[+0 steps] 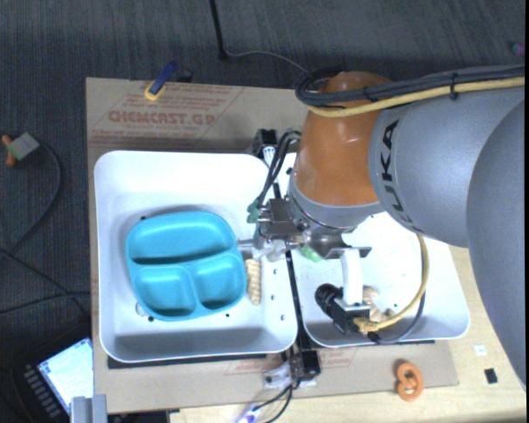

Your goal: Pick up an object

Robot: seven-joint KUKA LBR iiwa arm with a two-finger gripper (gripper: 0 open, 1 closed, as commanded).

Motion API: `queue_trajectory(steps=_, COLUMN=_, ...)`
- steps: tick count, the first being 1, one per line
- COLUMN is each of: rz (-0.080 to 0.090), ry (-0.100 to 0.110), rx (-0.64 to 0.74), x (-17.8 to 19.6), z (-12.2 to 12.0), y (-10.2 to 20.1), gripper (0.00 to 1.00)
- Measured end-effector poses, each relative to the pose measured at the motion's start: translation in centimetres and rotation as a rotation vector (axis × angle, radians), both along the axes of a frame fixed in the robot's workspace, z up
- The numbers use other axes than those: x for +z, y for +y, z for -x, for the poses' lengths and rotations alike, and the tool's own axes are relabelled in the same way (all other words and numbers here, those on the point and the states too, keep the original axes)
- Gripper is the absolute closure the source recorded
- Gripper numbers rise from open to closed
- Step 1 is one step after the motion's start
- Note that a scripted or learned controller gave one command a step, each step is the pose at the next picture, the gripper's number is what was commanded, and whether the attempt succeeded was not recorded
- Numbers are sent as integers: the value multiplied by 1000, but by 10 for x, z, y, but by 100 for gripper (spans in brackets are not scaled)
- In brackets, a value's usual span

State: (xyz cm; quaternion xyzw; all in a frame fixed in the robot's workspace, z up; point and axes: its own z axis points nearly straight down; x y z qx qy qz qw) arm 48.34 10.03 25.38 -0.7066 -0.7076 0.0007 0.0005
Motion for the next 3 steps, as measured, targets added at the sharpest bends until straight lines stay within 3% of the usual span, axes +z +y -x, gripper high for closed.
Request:
queue_trajectory(steps=1, rz=2, ry=0, rx=-3, x=-21, z=0, y=-70, gripper=100)
queue_trajectory(steps=2, rz=0, ry=1, rx=-1, x=-37, z=0, y=-21, gripper=100)
queue_trajectory(steps=3, rz=1, ry=0, rx=-3, x=-51, z=0, y=-85, gripper=100)
